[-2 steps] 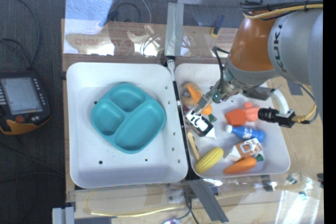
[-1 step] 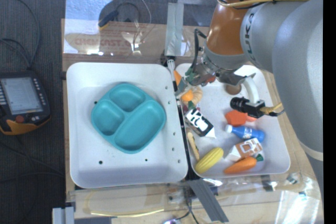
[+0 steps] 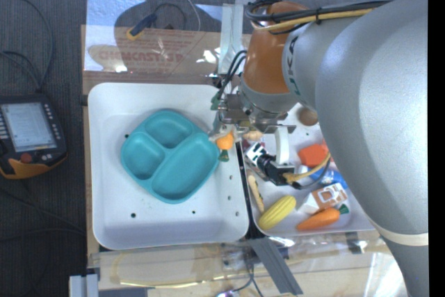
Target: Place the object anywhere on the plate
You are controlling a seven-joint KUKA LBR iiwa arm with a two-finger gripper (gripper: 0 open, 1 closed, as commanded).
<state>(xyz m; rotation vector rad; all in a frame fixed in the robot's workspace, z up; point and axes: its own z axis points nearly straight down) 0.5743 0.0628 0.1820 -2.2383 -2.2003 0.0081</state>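
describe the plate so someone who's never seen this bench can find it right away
Start at the left white bin, the one away from the arm. The plate lies flat on its floor, toward the wall it shares with the right bin. It is the teal one with three compartments, by far the largest item on the bench, unlike the small toys such as the corn cob and carrot.

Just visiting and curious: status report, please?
Gripper low at the bins' divider. Small orange object beside the teal plate, not on it. Arm hides the grasp.
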